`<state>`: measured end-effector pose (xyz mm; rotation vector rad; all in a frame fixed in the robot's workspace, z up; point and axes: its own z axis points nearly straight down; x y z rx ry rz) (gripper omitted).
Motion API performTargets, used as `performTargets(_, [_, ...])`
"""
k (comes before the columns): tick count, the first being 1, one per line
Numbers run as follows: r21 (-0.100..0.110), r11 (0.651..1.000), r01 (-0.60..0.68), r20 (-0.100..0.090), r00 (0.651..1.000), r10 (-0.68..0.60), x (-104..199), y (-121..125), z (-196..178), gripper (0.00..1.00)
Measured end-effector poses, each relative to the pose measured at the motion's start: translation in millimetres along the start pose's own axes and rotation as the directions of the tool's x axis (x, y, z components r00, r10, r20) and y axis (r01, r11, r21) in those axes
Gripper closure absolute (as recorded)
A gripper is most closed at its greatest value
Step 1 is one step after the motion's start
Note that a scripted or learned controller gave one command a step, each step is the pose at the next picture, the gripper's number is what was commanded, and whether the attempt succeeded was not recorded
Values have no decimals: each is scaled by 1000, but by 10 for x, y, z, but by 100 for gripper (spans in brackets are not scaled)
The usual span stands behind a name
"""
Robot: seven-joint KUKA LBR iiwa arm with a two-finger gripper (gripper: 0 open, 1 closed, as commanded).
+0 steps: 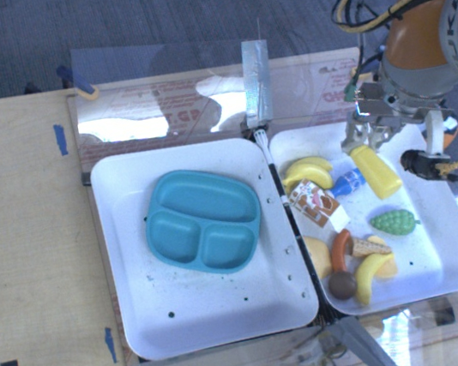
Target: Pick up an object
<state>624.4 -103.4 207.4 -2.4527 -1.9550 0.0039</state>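
My gripper (pixel 367 139) hangs over the far part of the right bin (pixel 452 266), right at the upper end of a yellow block-shaped toy (pixel 378 170). The toy lies slanted on the bin floor, and its top end touches or sits just under the gripper. To its left lie a small blue item (pixel 348 181), a yellow banana (pixel 307 172) and a brown-and-white carton (pixel 317 205). A green bumpy toy (pixel 393 222) lies nearer the front.
The left bin (pixel 138 315) holds a blue divided plate (pixel 204 219). At the right bin's front left are an orange sausage (pixel 341 248), a second banana (pixel 368 274) and a brown ball (pixel 342 286). A clear wall (pixel 198 105) stands behind both bins.
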Motion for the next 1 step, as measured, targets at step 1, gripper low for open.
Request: performTargets(1, [-3,992,-124,0,992,124,-191,-313,-341,100])
